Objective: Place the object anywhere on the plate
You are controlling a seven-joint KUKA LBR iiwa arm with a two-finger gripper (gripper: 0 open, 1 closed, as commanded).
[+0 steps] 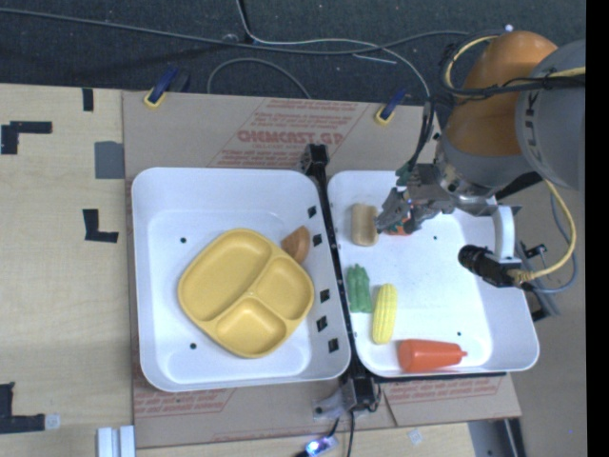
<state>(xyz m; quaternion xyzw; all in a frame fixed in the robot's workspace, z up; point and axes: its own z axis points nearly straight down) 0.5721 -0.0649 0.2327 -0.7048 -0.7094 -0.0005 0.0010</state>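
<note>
Plate [245, 293] plain yellow. Both bins [157, 255] white. Tan bun-like piece [363, 224], brown piece [297, 244] by the plate, green vegetable [359, 288], yellow corn [383, 313], orange carrot [430, 354]. My arm [495, 103] grey with orange. Surface [57, 303] pale wood with black marks.

The only readable text stands on the cardboard sheet [285, 136] that lies under the two bins. It is printed in red, slanted, above the left bin, and the large line seems to read "CHEMCAST GP", though the letters are small and not sharp. Smaller red lines of print run above and below it, and more along the bottom edge of the cardboard, too blurred to read.
</note>
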